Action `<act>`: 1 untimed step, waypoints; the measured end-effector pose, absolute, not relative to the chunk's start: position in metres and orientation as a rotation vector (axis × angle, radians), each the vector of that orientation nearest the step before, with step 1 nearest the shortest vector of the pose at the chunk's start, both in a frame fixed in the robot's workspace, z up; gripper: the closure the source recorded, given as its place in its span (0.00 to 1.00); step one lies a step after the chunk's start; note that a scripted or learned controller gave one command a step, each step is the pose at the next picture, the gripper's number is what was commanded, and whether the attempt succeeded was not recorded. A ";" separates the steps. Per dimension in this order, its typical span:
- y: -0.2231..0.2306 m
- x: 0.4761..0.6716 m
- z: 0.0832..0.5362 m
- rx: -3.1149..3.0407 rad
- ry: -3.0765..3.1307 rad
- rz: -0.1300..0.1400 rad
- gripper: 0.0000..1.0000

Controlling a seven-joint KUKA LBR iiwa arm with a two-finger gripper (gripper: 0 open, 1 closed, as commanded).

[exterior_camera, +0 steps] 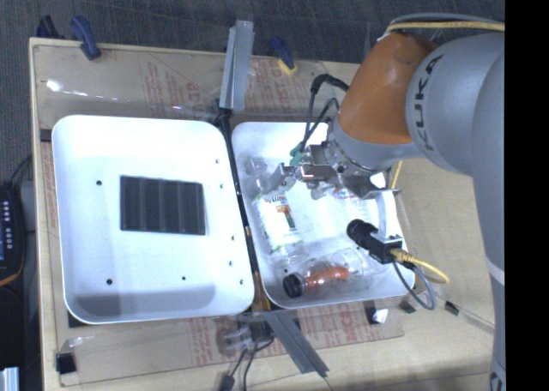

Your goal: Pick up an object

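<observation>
With the pincer (296, 171) low in the right bin (257, 145), grip unreadable, just above the clear bottle (279, 219), it should probably centre over the bottle's body before closing, avoiding the bin wall.

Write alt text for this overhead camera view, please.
A grey and orange robot arm reaches into the right bin, its gripper above clear plastic bottles. The left bin has a dark rectangular panel.
</observation>
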State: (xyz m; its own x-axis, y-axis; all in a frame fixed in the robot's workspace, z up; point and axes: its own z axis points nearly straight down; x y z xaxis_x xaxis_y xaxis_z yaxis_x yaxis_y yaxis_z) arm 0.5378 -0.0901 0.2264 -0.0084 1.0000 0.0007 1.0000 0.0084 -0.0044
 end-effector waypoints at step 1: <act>-0.124 0.569 0.092 -2.055 -2.373 0.004 0.00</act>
